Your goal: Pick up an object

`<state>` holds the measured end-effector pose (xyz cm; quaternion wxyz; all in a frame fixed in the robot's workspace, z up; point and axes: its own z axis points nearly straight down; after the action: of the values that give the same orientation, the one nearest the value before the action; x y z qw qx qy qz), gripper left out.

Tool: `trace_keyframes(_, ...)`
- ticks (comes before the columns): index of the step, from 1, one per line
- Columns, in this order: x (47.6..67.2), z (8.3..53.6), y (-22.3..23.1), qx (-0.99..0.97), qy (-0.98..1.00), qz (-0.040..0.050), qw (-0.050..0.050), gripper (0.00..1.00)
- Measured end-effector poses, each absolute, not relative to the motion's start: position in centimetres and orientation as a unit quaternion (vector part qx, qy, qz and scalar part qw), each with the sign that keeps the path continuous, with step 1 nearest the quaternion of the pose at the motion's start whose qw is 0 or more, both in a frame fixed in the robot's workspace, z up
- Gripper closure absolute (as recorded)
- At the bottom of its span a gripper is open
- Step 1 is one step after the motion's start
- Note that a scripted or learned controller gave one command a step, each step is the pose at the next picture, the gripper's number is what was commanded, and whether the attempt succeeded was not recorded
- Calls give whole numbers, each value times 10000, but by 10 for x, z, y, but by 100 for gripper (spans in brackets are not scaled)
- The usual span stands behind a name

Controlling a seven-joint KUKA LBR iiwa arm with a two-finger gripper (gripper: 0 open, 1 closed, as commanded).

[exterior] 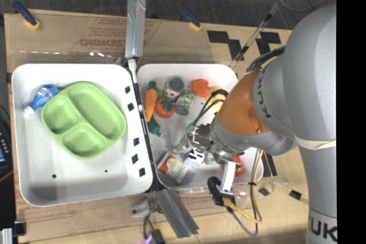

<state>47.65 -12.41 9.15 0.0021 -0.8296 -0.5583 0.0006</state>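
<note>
The gripper (194, 143) hangs low in the right bin (150, 71), its metal parts blurring into the clutter beneath the orange-banded wrist (243, 114), and I cannot tell whether it is parted or closed, or whether anything sits in it. Just below and to the left of it lies a small white-and-orange carton (176, 168) near the bin's front wall; it looks light and fairly stiff, though thin walls might buckle, so its flat sides seem the best place to take hold. Farther back lie a toy carrot (150, 101), a red tomato-like piece (164, 110), a small can (185, 102), a dark-lidded jar (174, 86) and an orange piece (200, 87), all probably light, hard plastic and smooth, with the round ones likely to slip. The left bin (34, 186) holds a green divided plate (84, 118) with a blue item (43, 95) at its rear left.
</note>
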Motion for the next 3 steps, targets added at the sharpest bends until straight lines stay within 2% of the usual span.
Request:
trace_keyframes(1, 476, 111, -155, -8374, -5465, 8, 18, 0)
trace_keyframes(2, 478, 94, -138, -9390, -3438, -23, 5, 0)
trace_keyframes(3, 486, 205, -106, -8710, -4912, 3, 13, 0)
